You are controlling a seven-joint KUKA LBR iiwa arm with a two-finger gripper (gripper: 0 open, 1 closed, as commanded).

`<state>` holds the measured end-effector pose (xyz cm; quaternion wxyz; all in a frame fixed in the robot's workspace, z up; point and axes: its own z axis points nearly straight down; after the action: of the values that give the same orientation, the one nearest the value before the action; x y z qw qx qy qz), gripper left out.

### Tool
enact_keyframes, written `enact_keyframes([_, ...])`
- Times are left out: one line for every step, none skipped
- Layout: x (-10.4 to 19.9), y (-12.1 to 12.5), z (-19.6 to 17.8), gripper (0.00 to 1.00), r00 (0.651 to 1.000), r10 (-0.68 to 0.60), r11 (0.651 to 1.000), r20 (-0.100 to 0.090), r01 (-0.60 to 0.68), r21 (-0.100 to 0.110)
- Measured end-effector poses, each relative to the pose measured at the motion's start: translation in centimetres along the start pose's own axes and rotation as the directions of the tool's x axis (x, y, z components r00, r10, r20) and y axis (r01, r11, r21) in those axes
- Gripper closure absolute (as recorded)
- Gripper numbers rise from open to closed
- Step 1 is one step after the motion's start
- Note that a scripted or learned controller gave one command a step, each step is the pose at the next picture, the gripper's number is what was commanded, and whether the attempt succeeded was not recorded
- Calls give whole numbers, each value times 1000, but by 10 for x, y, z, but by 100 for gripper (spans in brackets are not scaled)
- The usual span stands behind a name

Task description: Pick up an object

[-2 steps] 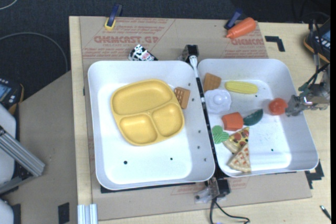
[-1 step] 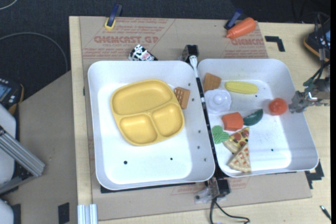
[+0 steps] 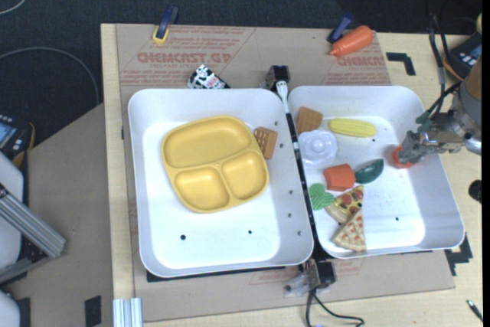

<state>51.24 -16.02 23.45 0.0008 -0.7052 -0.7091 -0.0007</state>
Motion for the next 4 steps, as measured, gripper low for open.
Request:
enact_keyframes([58, 4, 12, 100, 1000, -1, 1000, -1, 1, 3])
enact_keyframes([118, 15, 4, 100, 1000, -1, 1000, 1, 1, -3])
enact_keyframes([172, 17, 1, 100, 1000, -1, 1000, 1, 1, -2])
enact_keyframes([187, 25, 9, 100, 1000, 4, 1000, 3, -4, -2])
